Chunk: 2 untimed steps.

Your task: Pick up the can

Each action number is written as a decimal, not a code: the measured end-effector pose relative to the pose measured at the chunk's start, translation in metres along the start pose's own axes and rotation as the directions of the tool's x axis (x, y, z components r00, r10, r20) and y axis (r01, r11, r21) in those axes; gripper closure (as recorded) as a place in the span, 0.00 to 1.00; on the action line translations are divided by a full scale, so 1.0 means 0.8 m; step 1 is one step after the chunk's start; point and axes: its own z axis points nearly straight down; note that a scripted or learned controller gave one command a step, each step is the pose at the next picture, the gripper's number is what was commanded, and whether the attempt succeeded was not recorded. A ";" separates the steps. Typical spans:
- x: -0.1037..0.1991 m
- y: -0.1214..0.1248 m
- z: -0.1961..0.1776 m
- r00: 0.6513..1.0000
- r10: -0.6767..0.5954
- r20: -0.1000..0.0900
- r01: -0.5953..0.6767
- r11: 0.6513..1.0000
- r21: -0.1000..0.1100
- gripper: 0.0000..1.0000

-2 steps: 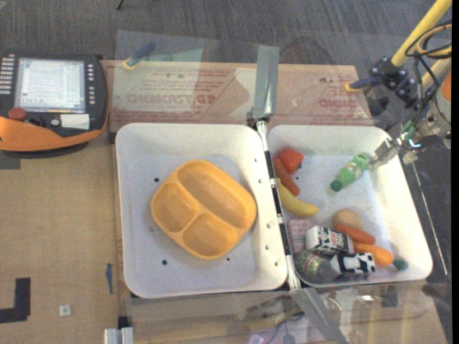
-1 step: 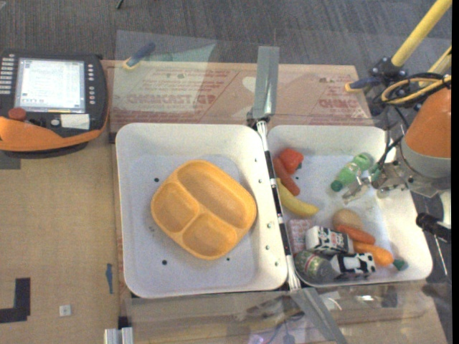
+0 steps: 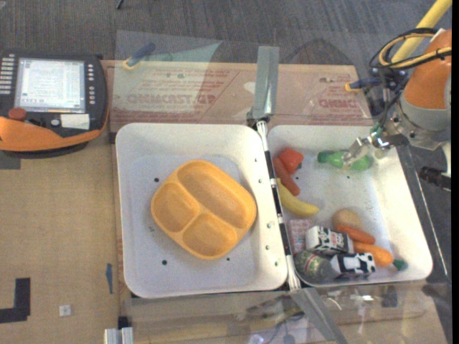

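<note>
The can (image 3: 313, 264) lies on its side in the front left corner of the right bin (image 3: 412, 192), dark with a green and red label. A black-and-white cow-patterned carton (image 3: 356, 264) lies against its right end. My gripper (image 3: 363, 147) hangs at the far side of the same bin, right over a green vegetable (image 3: 337, 159), far from the can. Nothing of the can is near it.
The right bin also holds a red pepper (image 3: 290, 160), a banana (image 3: 297, 205), a potato (image 3: 346, 218), two carrots (image 3: 374, 252) and a second cow-patterned carton (image 3: 328, 239). An orange divided plate (image 3: 204, 208) sits in the left bin (image 3: 136, 192). A teach pendant (image 3: 50, 99) rests at the far left.
</note>
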 end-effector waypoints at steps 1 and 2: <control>0.030 -0.035 0.041 0.991 0.136 0.002 -0.136 0.991 -0.001 0.00; 0.030 -0.083 0.037 0.981 0.193 -0.011 -0.193 0.981 -0.007 0.00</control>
